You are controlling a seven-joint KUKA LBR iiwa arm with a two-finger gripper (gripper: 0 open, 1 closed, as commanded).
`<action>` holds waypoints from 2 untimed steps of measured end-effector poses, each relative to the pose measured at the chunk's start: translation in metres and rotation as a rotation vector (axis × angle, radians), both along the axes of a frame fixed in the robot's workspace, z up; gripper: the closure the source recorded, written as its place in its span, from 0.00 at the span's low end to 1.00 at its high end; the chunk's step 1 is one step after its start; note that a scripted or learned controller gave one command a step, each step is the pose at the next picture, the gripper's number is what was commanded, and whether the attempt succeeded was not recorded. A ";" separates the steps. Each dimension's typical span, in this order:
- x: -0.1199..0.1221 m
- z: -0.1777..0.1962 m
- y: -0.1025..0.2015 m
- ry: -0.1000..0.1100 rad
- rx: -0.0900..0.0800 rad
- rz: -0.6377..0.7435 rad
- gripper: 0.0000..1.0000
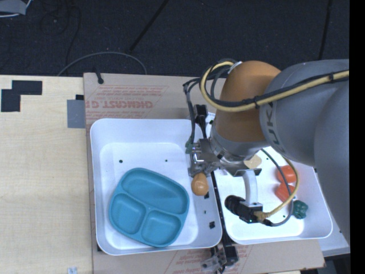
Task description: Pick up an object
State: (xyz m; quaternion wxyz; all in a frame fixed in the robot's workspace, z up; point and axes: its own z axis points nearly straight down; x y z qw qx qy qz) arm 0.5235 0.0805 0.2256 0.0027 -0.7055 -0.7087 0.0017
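A blue three-compartment plastic tray [149, 206] lay nearest in the left white bin [105, 153]. Beyond it, a small tan egg-shaped object [199, 185] sat near the bins' divider, under the gripper [199, 163]; whether it was gripped could not be told. An orange object [286, 182] and a green one [299, 209] lay in the right bin [319, 228].

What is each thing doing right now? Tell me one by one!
Blue divided plate: lying flat in the left bin, nothing on it.
Small brown egg-shaped object: at the left bin's right edge, just below the arm's wrist.
Orange object: resting in the right bin.
Green object: resting in the right bin.
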 end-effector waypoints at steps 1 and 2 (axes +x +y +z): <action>0.016 -0.004 0.028 -0.003 -0.001 -0.002 1.00; 0.015 -0.004 0.027 -0.002 -0.002 -0.003 0.00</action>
